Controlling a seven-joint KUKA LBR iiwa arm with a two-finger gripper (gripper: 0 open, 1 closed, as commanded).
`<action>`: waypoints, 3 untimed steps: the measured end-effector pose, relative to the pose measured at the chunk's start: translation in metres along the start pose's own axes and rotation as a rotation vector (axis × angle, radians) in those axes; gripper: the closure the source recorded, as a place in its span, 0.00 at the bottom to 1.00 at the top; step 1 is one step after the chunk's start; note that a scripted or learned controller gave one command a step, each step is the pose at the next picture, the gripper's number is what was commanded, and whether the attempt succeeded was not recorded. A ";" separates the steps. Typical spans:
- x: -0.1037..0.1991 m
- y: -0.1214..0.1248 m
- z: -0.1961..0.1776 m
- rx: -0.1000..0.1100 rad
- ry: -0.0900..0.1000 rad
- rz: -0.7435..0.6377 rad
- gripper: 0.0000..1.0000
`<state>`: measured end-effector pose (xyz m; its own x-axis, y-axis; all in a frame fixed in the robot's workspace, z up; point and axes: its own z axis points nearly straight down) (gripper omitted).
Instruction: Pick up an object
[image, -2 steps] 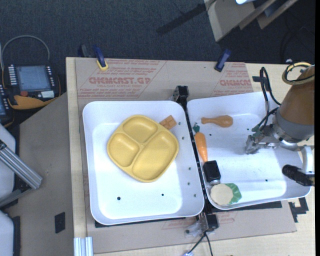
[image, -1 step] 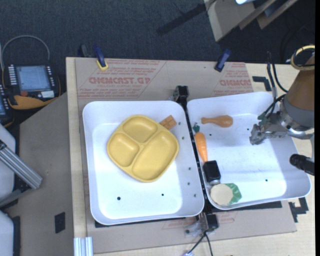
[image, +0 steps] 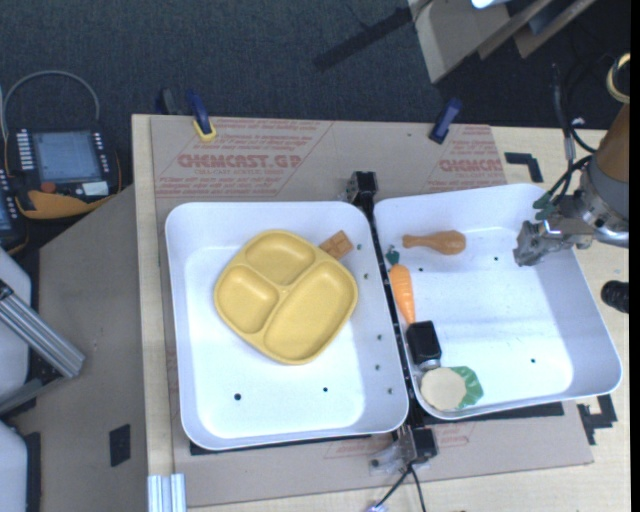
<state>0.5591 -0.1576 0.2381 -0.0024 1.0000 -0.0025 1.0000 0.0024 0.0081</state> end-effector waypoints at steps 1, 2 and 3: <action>0.000 0.001 -0.037 0.002 0.000 0.001 1.00; 0.048 0.019 -0.039 0.004 0.003 -0.004 1.00; 0.096 0.029 -0.036 0.006 0.003 -0.003 1.00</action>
<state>0.5871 -0.0618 0.2737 -0.0055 1.0000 0.0009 1.0000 0.0055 0.0023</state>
